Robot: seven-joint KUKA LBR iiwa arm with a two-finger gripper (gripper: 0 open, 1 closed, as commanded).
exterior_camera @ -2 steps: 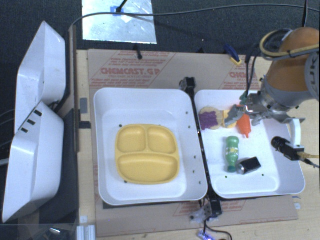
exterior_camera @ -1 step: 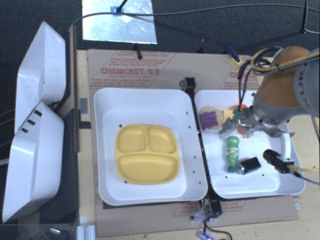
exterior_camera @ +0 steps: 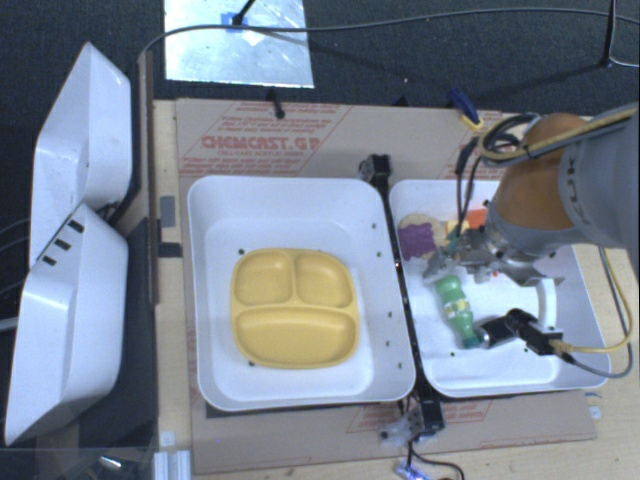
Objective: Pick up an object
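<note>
Arm is seen reaching in over the right bin, w/ the gripper hung low above that bin's upper-left part. Landmark taken: the green bottle, lying on its side on the right bin's floor, cap end toward the bin's near edge. Gripper is placed just above the bottle's upper end, very near it; contact can't be confirmed from this angle. Whether the end effector is spread or pressed together can't be told, since the wrist hardware hides that part, and nothing is shown pinched. Up and to the left of the bottle a purple object is seen against the bin's wall, w/ a pale item behind it, too small to name. A bit of orange is glimpsed above the bottle, partly hidden by the arm. To the right of the bottle, a black part w/ a yellow cable lies over the bin floor; approx. part of the rig, not a target. Well to the left of the bottle, in the left bin, a yellow divided tray is laid flat. Step judged: approach/descent onto a target, prob. the bottle, grasp not yet shown. Next move calls for centring across the bottle's narrow width, closing, then a straight lift.
</note>
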